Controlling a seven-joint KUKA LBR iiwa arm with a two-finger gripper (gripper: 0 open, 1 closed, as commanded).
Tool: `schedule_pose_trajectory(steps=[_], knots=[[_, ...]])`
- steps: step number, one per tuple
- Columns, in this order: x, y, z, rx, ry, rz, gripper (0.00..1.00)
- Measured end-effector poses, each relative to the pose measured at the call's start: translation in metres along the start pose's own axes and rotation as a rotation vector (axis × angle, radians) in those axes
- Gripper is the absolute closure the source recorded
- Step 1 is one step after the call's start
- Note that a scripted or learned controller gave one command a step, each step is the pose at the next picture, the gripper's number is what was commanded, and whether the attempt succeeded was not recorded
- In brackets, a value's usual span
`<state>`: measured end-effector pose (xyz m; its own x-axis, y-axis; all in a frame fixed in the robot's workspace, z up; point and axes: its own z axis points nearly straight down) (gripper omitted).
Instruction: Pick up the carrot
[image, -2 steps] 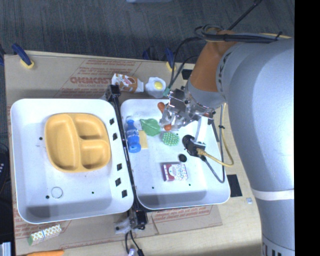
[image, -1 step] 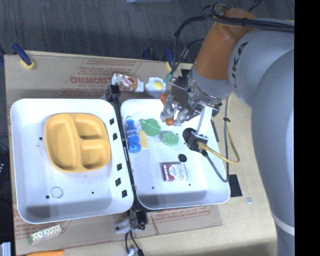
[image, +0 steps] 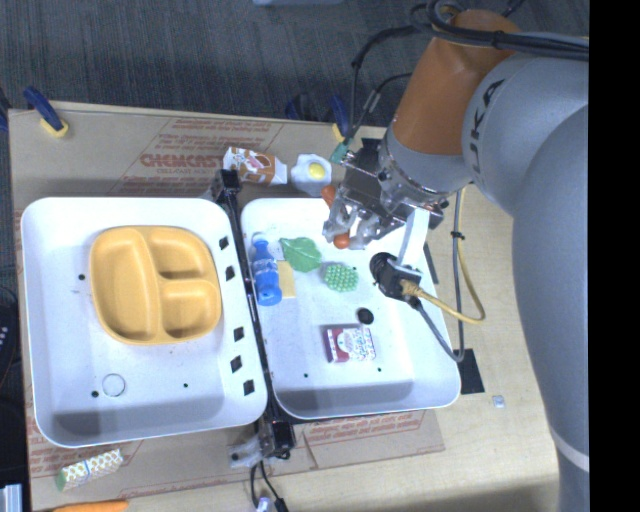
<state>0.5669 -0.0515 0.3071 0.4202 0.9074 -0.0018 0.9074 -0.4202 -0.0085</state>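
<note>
Bench being viewed from above by one fixed camera.
Both bins, the left bin (image: 40, 300) and the right bin (image: 400, 385), are being taken in at a slant from moderate height, the arm (image: 500, 110) being seen entering from the right.

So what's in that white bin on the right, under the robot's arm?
The right bin holds a blue bottle, green toys, a red packet. The end effector covers part; something orange peeks beneath.

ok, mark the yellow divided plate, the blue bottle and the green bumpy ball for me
yellow divided plastic plate (image: 152, 283), camera view, on the ridge between its compartments
small blue bottle (image: 266, 274), camera view, on the middle of its body
green bumpy ball (image: 341, 277), camera view, on its top centre
</note>
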Motion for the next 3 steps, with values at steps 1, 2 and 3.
schedule_pose_trajectory(steps=[1, 2, 3], knots=[[0.003, 0.007, 0.068, -0.002, 0.001, 0.2, 1.0], [0.018, -0.068, 0.117, 0.0, 0.001, 0.275, 1.0], [-0.039, -0.029, 0.116, -0.005, 0.001, 0.067, 1.0]])
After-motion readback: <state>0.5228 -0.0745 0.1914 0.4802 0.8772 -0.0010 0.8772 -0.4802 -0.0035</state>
